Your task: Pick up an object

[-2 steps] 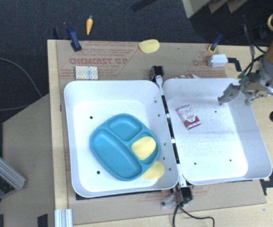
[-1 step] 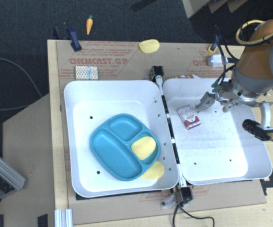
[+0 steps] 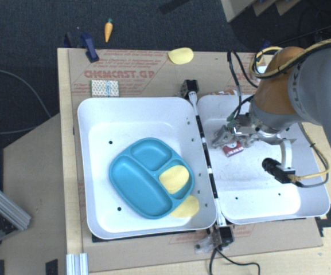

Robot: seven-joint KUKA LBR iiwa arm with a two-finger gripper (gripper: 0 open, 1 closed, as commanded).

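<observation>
White: left bin [image 3: 96, 153], right bin [image 3: 268, 202]. Blue: divided plate [image 3: 139, 179] in left bin. Pale yellow: piece [image 3: 175, 178] in plate compartment, second piece [image 3: 185, 208] at plate's edge, third piece [image 3: 180, 55] on bench. Tan, with red printed lettering: bench [image 3: 131, 67]. Red and white: small item [image 3: 232, 149] in right bin. Grey with orange band: arm [image 3: 303, 90]. Metallic grey: hand [image 3: 229, 133]. Orange: small carrot-shaped object [image 3: 108, 31] on dark carpet. Dark blue: clip [image 3: 89, 47] at bench corner. White with speckled pattern: packet [image 3: 105, 87].
</observation>
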